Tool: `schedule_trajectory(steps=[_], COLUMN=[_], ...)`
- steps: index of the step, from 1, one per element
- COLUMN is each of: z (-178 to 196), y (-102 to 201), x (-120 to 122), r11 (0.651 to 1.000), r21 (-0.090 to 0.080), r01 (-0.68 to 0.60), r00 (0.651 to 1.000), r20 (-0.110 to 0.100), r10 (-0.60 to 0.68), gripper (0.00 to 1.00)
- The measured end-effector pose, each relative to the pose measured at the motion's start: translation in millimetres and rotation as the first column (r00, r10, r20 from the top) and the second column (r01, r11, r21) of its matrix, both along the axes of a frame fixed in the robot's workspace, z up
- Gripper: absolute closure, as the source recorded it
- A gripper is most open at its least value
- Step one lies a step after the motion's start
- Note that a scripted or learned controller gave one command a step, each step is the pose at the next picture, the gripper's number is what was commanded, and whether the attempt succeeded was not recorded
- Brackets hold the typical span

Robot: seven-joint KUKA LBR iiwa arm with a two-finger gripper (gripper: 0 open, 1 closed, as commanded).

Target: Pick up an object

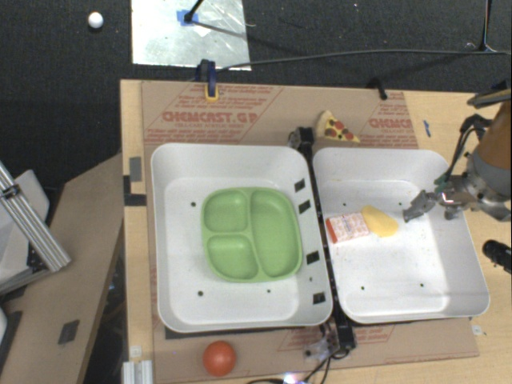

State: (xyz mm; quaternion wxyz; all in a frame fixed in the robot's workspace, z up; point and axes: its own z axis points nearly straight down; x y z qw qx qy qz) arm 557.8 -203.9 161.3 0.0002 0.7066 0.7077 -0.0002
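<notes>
Your claw (416, 210) hovers just right of the yellow wedge (380, 221) in the right bin (448, 294); I cannot tell its opening, and nothing shows in its grip. The carton (347, 228) touches the wedge's left, so you may nudge both away.

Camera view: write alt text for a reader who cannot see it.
A robot gripper hovers over the right white bin, just right of a yellow object that touches a small red-and-white carton. The left white bin holds a green divided tray; an orange ball sits on the bench in front.
</notes>
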Motion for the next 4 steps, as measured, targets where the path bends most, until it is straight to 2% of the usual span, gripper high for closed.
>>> schedule_trajectory(steps=[2, 3, 4], z=[-77.1, -64.0, -20.1], y=[3.7, 3.6, 2.5], x=[3.2, 4.9, 2.6], r11=[1.0, 1.0, 1.0], r21=[0.001, 0.0, -0.001], r01=[0.001, -0.001, -0.002], r00=[1.0, 1.0, 1.0], r20=[0.001, 0.006, 0.005], r10=[-0.001, 0.001, 0.002], gripper=[0.0, 1.0, 1.0])
